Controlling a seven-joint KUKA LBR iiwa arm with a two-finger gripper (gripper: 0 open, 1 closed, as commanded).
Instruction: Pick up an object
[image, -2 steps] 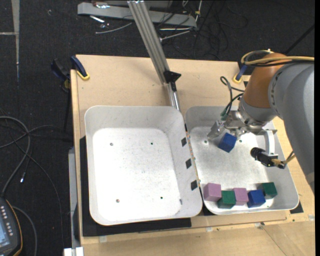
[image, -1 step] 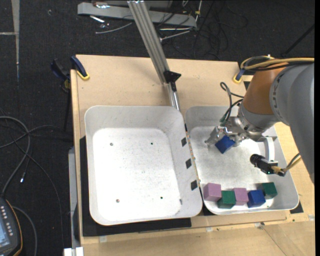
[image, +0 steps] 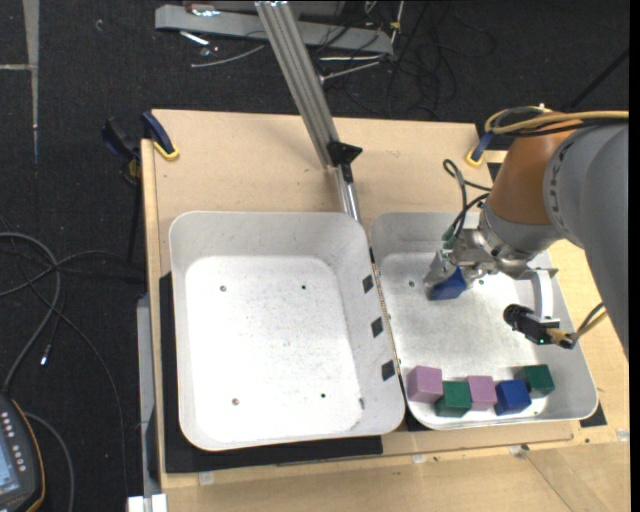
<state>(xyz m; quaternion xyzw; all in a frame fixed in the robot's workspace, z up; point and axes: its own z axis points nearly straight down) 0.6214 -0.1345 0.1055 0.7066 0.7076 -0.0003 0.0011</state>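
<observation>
In the right bin (image: 410, 232), my gripper (image: 449, 276) reaches in from the right below the arm's orange band (image: 525, 180). A small blue block (image: 449, 287) sits tilted between its fingers, at the bin's far left part, and the gripper is shut on it. Along the front wall of this bin lies a row of blocks: a purple one (image: 426, 382), a green one (image: 455, 397), a pink one (image: 482, 391), a blue one (image: 512, 396) and another green one (image: 540, 379).
The left bin (image: 260, 330) lies beside the right one, and their rims meet at the middle. A slanted metal pole (image: 310, 90) comes down from the top to the bins' far edge. Cables and a black sensor (image: 525, 322) hang off the wrist.
</observation>
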